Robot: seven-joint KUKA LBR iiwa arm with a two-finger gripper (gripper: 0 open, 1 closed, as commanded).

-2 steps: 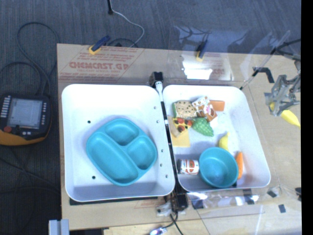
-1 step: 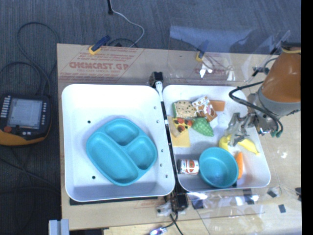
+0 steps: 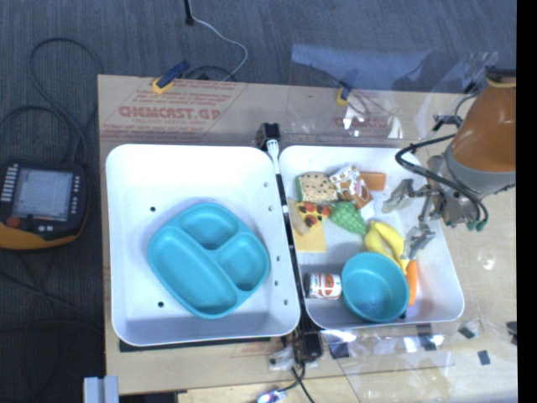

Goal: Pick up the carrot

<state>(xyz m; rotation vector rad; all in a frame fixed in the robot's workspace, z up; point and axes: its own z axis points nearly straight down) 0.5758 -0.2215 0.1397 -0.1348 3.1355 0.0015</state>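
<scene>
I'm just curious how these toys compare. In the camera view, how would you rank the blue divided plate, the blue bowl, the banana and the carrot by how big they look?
Largest to smallest as they look:
1. Blue divided plate
2. Blue bowl
3. Banana
4. Carrot, though the bowl hides part of it, so its rank below the banana is unsure.

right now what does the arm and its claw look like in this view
The arm comes in from the right: a broad orange band above a grey wrist section. Black cables loop around the wrist and trail toward the claw. The claw is bare grey metal with thin, skeletal fingers and small dark joints. No markings or lettering can be made out on it.
</scene>
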